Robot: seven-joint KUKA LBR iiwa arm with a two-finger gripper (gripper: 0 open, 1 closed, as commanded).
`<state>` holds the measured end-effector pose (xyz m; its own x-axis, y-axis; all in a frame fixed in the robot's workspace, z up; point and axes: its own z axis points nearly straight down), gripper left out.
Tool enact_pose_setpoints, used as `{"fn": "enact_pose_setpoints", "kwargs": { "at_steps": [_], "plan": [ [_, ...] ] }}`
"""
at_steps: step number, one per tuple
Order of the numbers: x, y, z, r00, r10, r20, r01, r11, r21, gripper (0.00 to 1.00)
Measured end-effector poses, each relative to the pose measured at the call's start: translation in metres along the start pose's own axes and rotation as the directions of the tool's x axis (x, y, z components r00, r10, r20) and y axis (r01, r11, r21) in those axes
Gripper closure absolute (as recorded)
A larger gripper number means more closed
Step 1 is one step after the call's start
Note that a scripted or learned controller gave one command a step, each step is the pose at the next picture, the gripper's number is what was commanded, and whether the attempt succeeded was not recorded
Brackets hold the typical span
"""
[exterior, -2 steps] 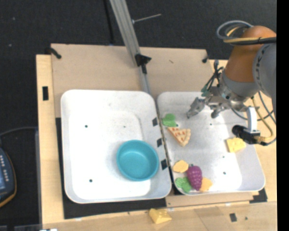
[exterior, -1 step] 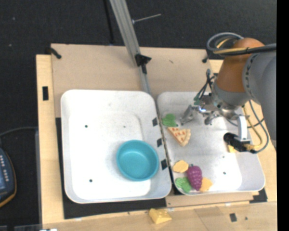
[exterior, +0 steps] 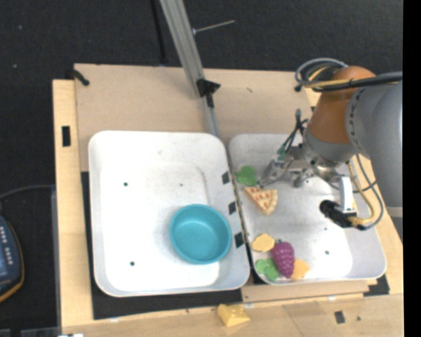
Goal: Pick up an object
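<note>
Overhead, two shallow white bins are seen side by side on a tan bench [exterior: 140,100], their inner walls touching along a line down the middle. The left bin [exterior: 126,160] is taken up by a single blue bowl [exterior: 200,233], which is set toward its lower right corner, close to the shared wall; the upper and left parts of that bin are left as bare floor. In the right bin [exterior: 351,258] the things are crowded along the left wall. A waffle-patterned wedge [exterior: 264,199] is laid near the middle of that wall, with a small green piece [exterior: 247,175] just above it. In the lower left corner a yellow piece [exterior: 263,243], a bunch of purple grapes [exterior: 284,257], a green piece [exterior: 266,267] and an orange piece [exterior: 299,267] are packed together against the rim. The floor from the centre to the lower right rim is left bare. The gripper [exterior: 272,175] is lowered over the upper part of the right bin, just above and beside the wedge, and whether its fingers are spread or closed cannot be told. The grey arm [exterior: 375,135] is brought in over the upper right rim. A yellow block [exterior: 233,315] is left outside the bins, on the bench's near edge. A metal pole [exterior: 186,44] is slanted across the bench's far edge.
</note>
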<state>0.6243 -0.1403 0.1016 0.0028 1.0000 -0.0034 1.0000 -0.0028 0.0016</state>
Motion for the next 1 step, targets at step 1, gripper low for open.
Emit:
{"fn": "enact_pose_setpoints", "kwargs": {
  "at_steps": [1],
  "plan": [
    [-0.0007, 0.0009, -0.0113, 1.000, 0.003, -0.001, -0.003, 1.000, -0.004, 1.00]
  ]
}}
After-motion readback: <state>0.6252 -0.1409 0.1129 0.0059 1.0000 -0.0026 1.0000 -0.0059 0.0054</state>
